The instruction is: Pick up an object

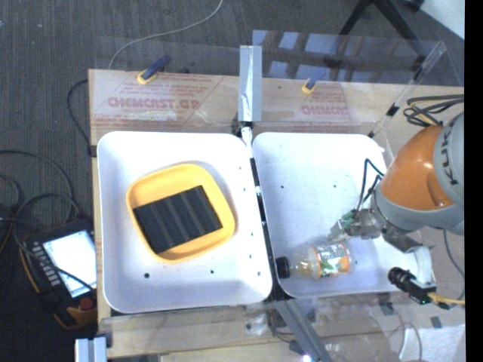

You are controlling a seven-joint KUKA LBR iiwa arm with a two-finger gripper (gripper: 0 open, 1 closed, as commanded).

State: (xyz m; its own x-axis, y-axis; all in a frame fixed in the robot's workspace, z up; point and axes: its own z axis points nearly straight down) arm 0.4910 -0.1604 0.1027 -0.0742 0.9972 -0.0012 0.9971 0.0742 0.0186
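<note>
Wooden bench carries two white bins. Left bin holds a yellow dish with a dark ribbed insert. Right bin holds a plastic bottle, lying sideways near the front wall. Gripper sits just above the bottle; its grip state cannot be determined.

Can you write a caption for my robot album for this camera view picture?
Robot arm reaches over the right bin near a lying bottle; a yellow tray sits in the left bin.
</note>
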